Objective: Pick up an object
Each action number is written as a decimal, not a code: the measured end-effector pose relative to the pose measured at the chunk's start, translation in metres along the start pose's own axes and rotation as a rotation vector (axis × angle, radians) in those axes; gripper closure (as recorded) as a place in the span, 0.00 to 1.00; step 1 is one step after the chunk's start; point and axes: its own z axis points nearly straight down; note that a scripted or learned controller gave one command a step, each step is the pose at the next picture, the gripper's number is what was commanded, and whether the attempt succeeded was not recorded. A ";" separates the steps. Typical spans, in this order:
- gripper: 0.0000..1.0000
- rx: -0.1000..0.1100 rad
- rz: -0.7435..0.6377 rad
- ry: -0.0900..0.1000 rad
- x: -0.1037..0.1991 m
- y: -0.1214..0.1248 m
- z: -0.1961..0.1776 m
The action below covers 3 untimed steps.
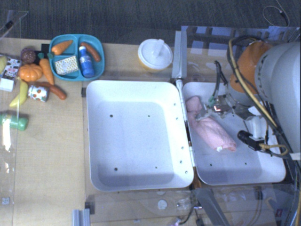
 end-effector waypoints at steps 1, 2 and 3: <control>0.00 0.001 -0.095 0.001 -0.005 -0.081 -0.001; 0.00 -0.001 0.244 0.000 -0.003 -0.013 0.000; 0.00 0.012 -0.104 0.003 0.006 -0.035 -0.135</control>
